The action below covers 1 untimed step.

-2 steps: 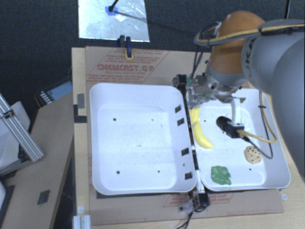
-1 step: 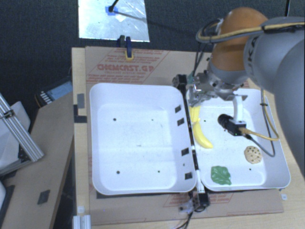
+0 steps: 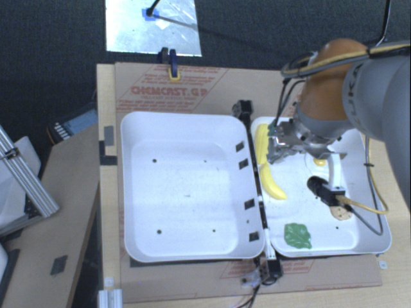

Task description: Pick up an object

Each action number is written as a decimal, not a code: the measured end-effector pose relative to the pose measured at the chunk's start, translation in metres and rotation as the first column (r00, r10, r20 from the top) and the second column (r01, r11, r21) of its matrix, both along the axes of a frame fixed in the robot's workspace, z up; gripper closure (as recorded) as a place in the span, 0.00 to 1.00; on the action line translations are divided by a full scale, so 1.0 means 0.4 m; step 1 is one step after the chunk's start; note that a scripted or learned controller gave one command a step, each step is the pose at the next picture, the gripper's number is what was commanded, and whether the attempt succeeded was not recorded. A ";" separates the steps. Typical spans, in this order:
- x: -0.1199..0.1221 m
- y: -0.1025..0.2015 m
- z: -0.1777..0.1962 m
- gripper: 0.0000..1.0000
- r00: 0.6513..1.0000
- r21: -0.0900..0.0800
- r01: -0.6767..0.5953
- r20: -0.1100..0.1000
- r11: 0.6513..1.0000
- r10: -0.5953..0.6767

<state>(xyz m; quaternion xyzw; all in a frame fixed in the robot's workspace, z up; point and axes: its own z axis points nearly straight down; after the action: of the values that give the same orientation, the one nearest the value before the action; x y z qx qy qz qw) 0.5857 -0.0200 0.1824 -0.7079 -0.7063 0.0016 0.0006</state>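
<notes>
where the banana lies, and how to take it

since the banana [image 3: 270, 179] is the thing under the gripper, every place below is given from it.

nearest the camera: a small green lump [image 3: 298, 235], crumpled-looking, sits nearward and a little right of the banana's near tip, apart from it. both are in the right bin [image 3: 334, 253].

banana: lies lengthwise along that bin's left wall, close against the divider and its black clips [image 3: 249, 204]. judged light, firm under a smooth skin that may slip, and soft enough to bruise if squeezed hard. it is curved, so it could swivel in a pinch. best hold, i think, is across the thick middle, closing over the width. the wall side leaves little room, and that looks like the main obstacle.

gripper [image 3: 277, 149]: right over the banana's far half, touching or nearly so; cannot say which. cannot tell whether it is spread or pressed together, and nothing is seen pinched in it. the grey arm [image 3: 376, 88] comes in from the banana's right.

right of the banana's far half, past the gripper: a small yellow bit [image 3: 319, 162], partly hidden, not identifiable.

left of the banana, across the divider: the left bin [image 3: 186, 185], white and shallow.

far beyond the banana: a cardboard sheet [image 3: 212, 82] with red lettering under the bins, a clamp [image 3: 171, 61] on its far edge, then a shiny foil square [image 3: 144, 24] on dark cloth.
</notes>
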 end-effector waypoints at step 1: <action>0.189 -0.068 0.008 1.00 1.000 -0.001 -0.006 0.012 1.000 0.006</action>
<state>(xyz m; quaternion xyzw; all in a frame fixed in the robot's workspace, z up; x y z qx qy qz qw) 0.6611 -0.0472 0.1855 -0.7058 -0.7084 -0.0023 -0.0038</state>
